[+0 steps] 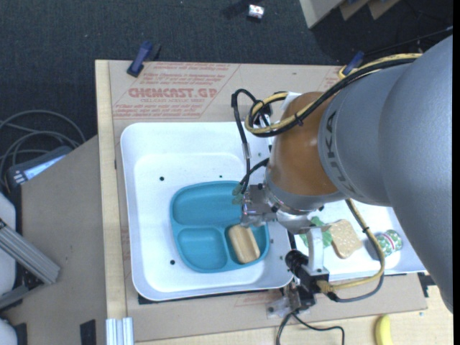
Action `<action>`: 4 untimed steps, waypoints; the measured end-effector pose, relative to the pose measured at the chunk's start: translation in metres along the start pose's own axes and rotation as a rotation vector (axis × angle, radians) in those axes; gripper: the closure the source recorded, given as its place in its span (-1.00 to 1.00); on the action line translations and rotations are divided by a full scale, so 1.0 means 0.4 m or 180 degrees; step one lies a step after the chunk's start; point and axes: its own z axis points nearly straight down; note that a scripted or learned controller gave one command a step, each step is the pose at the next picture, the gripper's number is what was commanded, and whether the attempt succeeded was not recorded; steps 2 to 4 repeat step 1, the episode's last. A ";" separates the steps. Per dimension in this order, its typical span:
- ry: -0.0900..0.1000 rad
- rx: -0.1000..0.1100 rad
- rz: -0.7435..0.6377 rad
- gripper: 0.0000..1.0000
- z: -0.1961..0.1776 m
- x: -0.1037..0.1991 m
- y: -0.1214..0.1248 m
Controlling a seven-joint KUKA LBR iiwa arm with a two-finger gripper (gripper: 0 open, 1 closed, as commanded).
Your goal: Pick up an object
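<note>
A blue divided plate (201,225) lies in the left white bin (151,192). A tan, loaf-shaped object (244,244) rests at the plate's right edge. My gripper (249,208) hangs over the plate's right side, just above and behind the tan object. The grey arm with its orange band (302,157) hides most of the gripper. I cannot tell whether the gripper touches the tan object.
The right bin (402,261) holds a tan toast-like piece (345,238), a green item (316,243) and a small green-and-white can (388,243). Cables (248,113) loop above the wrist. A yellow object (383,330) lies at the bench's front edge.
</note>
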 end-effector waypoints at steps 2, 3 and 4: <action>-0.0002 -0.0011 0.0004 1.00 -0.051 -0.153 0.002; -0.0002 -0.0011 0.0004 1.00 -0.051 -0.153 0.002; -0.0002 -0.0011 0.0004 1.00 -0.051 -0.153 0.002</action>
